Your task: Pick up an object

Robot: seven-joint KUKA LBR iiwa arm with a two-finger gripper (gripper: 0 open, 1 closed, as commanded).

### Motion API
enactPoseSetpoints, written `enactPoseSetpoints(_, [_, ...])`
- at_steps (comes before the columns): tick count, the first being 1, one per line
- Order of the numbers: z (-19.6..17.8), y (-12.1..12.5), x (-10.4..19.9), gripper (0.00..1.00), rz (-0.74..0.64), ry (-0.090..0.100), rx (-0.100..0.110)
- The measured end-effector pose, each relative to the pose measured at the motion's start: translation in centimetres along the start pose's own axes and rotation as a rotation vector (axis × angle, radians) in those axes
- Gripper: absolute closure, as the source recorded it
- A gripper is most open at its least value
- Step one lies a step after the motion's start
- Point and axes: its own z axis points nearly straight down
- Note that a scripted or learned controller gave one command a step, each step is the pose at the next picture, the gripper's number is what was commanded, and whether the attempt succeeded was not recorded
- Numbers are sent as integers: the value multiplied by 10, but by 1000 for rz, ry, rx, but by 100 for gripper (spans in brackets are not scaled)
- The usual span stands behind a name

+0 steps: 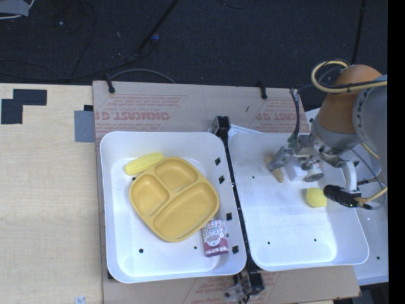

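while the gripper (pixel 276 164) hangs low over the far part of the right bin (pixel 285 239), a small round yellow ball (pixel 316 197) lies apart to its right; whether the tool is clenched i cannot tell. left bin (pixel 114 170): yellow divided plate (pixel 174 197), corn cob (pixel 143 163), small carton (pixel 214 237). cardboard underneath, dark floor beyond.
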Motion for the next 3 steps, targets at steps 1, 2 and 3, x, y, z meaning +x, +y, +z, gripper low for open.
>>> enactPoseSetpoints(1, [-9,0,-3,100,0,-7,0])
enactPoseSetpoints(2, [-71,7,0,100,0,5,17])
enactPoseSetpoints(3, [-114,7,1,100,-1,5,17])
